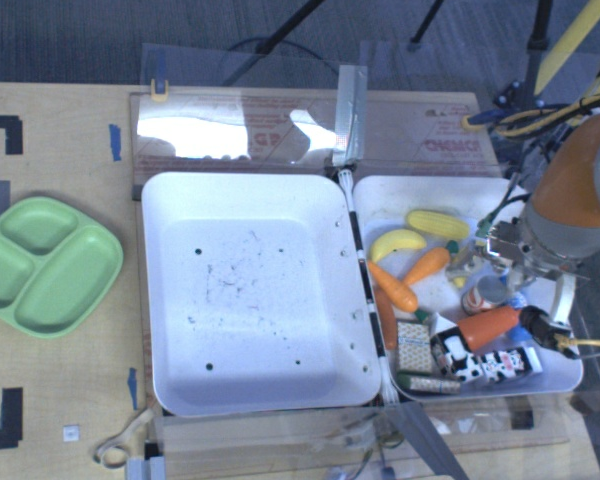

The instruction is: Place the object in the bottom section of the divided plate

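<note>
**Gripper over the right bin, plate far to the left**

Camera view: the gripper (490, 253) is seen low over the right bin (570, 373), among toy food: a corn cob (438, 224), a banana (396, 243) and carrots (428, 265). Whether anything is held cannot be told. The green divided plate (46, 265) lies well apart at the frame's left edge, beyond the left bin (160, 208); a long leftward carry is judged necessary.
</note>
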`<state>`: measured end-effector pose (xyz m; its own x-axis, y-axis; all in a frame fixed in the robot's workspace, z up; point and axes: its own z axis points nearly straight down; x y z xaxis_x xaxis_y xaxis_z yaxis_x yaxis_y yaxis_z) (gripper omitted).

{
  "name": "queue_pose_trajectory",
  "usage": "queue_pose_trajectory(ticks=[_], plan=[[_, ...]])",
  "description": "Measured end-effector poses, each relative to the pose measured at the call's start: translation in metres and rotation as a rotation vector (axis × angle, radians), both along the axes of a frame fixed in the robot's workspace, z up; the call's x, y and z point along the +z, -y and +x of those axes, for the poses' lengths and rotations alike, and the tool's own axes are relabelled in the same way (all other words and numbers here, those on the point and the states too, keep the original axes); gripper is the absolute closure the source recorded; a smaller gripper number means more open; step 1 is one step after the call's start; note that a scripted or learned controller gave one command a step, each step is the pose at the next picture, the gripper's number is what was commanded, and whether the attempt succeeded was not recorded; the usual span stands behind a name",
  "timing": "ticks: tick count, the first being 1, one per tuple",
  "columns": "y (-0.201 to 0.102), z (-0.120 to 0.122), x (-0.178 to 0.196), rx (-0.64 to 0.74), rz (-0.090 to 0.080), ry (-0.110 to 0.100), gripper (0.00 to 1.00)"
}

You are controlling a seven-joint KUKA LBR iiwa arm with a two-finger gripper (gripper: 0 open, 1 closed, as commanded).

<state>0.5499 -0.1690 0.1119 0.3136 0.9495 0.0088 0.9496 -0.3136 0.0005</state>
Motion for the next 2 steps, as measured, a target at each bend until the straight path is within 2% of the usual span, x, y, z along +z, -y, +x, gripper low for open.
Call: queue_pose_trajectory(ticks=[1,2], plan=[[-0.12,0.019,0.073,0.348,-0.009,0.001,0.0],[-0.19,0.04,0.027,0.282,-0.009,-0.001,0.0]])
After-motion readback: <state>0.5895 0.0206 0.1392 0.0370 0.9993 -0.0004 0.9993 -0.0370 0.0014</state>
